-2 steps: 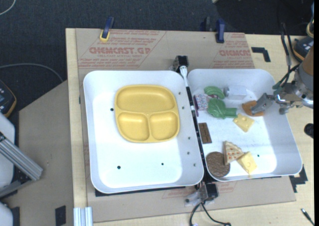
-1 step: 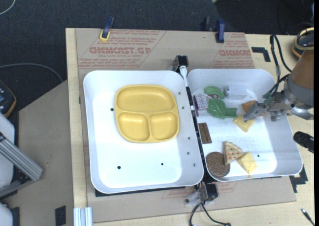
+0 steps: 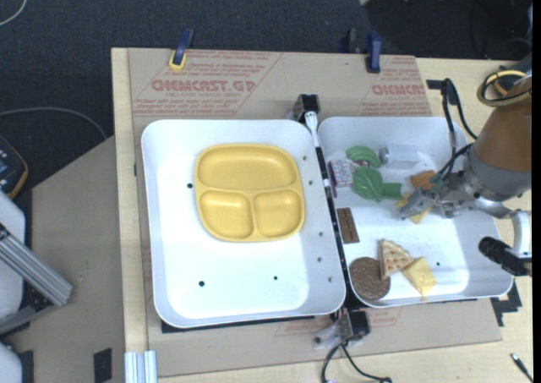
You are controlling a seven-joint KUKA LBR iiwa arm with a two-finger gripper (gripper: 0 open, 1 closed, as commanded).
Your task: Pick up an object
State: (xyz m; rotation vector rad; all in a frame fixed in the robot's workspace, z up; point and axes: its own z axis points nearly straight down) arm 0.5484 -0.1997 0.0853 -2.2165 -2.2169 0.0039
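Bench [image 3: 254, 77] fills centre of frame, top covered in brown printed sheet. Yellow clamp [image 3: 178, 57] on upper edge at left, blue clamp [image 3: 373, 52] on upper edge right of centre. Left white bin [image 3: 169, 271] lies centre-left on bench; right white bin [image 3: 473, 284] just beside it at centre-right, edges touching. Black fixture [image 3: 306, 106] at top of seam, another black fixture [image 3: 353, 322] at bottom.

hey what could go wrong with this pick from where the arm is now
1. The gripper sits low in the right bin among crowded items. The green toy and an orange piece lie close by, so it may knock or grab the wrong one.
2. The brown cookie and yellow wedge lie near the bin's front wall, likely awkward to reach.
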